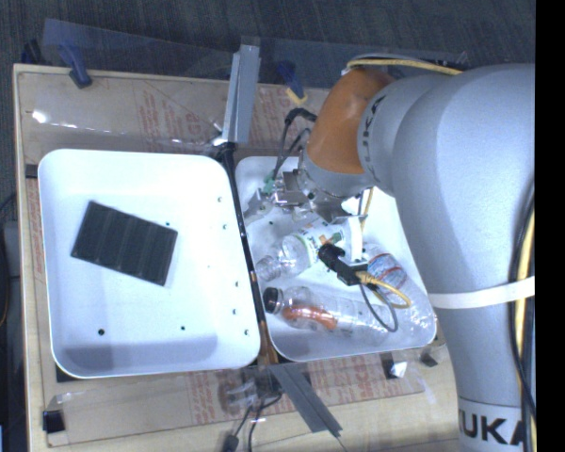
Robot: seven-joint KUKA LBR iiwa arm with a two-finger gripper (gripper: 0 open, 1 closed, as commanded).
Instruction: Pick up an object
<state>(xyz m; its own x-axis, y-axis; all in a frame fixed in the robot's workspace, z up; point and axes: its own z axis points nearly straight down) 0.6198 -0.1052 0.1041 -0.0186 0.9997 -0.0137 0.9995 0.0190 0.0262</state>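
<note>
In the right bin [410,342], beneath the tool [297,194] whose state I cannot tell, lie clear plastic bottles [315,311]: likely light, slippery, crushable. Best gripped across the body's middle.

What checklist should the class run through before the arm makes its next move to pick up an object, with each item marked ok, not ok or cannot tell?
1. Objects within reach: clear plastic bottles lie in the right bin. Ok.
2. Pincer over the target bin: it sits above the right bin's upper part. Ok.
3. Object already held: cannot tell, the wrist hides that spot.
4. Cables free: a yellow and black cable loops low over the bottles. Not ok.
5. Left bin contents settled: the dark flat panel lies flat, apart from the arm. Ok.
</note>
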